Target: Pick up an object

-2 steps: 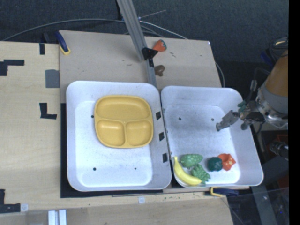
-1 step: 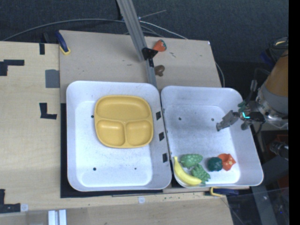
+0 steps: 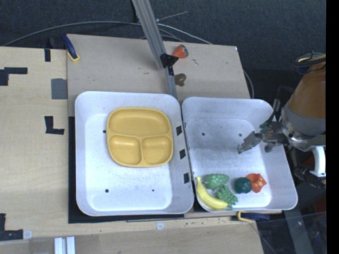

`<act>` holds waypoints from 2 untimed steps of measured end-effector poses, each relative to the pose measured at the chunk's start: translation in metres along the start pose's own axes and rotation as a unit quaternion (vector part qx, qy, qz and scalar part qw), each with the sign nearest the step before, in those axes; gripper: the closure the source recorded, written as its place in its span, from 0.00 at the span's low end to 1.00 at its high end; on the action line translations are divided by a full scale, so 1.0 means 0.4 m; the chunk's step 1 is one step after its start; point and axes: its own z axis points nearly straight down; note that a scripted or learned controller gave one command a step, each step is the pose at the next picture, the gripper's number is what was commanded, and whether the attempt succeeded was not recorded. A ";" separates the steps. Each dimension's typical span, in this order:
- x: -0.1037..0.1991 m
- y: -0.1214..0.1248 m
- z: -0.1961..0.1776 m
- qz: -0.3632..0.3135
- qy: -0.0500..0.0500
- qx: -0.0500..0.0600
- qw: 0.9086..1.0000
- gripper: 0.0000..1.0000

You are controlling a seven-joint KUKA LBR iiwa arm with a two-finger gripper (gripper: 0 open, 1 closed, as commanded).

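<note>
My gripper (image 3: 257,145) hangs over the right side of the right bin (image 3: 222,110), open, with nothing between its fingers (image 3: 245,145). The objects lie along that bin's near edge, below the gripper and apart from it. A yellow banana (image 3: 208,198) curves at the lower left. Two green leafy pieces (image 3: 215,181) (image 3: 228,196) rest against it. To their right sit a dark green round item (image 3: 243,185) and a red item (image 3: 257,182), touching each other.
A yellow three-compartment plate (image 3: 140,136) lies in the left bin (image 3: 87,157). A grey pole (image 3: 150,25) slants in over the bench behind the bins, with an orange-red piece (image 3: 181,51) beside it. The bins' shared wall (image 3: 183,142) runs down the middle.
</note>
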 end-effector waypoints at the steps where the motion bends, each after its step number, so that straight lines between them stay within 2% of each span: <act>1: 0.000 -0.009 0.110 0.000 0.000 0.000 1.000 0.00; 2: 0.000 -0.007 0.232 0.000 -0.001 -0.003 1.000 0.00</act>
